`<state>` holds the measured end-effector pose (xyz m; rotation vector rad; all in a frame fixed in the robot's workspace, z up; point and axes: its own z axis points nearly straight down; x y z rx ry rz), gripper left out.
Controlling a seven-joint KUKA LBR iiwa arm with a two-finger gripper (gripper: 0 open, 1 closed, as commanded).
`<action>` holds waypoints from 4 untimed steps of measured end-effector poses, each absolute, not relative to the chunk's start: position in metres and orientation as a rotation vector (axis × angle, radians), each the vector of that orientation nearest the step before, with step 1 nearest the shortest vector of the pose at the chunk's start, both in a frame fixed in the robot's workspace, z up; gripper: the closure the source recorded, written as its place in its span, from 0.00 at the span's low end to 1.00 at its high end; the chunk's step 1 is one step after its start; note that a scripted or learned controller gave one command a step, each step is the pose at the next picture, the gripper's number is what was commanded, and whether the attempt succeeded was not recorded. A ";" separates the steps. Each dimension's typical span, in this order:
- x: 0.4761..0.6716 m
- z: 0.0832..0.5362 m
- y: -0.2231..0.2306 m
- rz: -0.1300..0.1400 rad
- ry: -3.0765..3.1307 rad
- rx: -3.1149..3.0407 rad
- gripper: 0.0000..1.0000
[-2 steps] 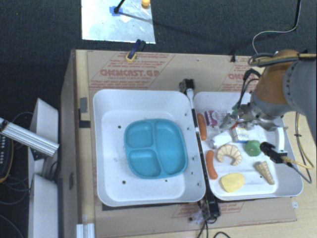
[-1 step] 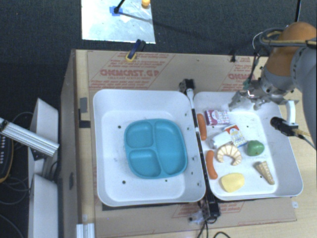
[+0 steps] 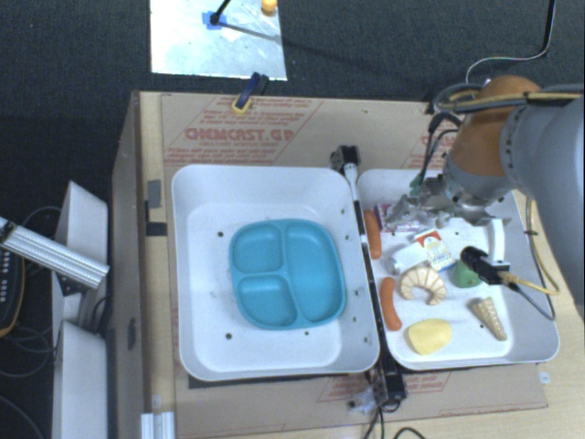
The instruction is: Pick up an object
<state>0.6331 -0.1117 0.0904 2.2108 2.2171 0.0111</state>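
Yellow lemon [image 3: 429,336] nearest; fingers [image 3: 399,216] low in right bin [image 3: 539,337] above croissant [image 3: 422,283], spread impossible to tell

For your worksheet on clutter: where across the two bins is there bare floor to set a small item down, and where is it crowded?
Free: the left bin floor around the blue divided plate, widest along its left and far sides. Crowded: the right bin, with the croissant, yellow lump, cone and two sausages, and the pincer at its far end.
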 end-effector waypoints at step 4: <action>0.553 0.084 -0.132 0.001 2.222 2.220 0.00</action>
